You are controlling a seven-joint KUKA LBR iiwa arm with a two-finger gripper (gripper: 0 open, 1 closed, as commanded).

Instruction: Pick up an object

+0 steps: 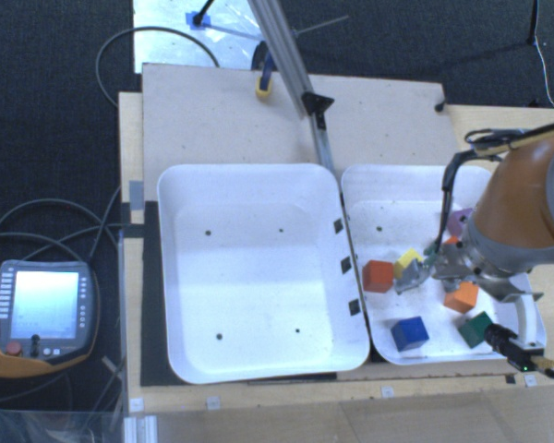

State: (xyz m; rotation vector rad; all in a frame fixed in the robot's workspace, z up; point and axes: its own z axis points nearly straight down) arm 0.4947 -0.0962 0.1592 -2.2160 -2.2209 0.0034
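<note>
Blocks (pixel 378 276) fill right bin (pixel 388 197); left bin (pixel 249 178) bare; gripper (pixel 412 275) state unclear.

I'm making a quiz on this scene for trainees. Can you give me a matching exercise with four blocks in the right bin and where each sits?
Things:
1. red block
2. blue block
3. green block
4. yellow block

Places:
A. near front rim, beside the blue block's right
B. right beside the gripper
C. nearest the divider between the bins
D. front of bin, below the red one

Pairs: 1-C, 2-D, 3-A, 4-B
</note>
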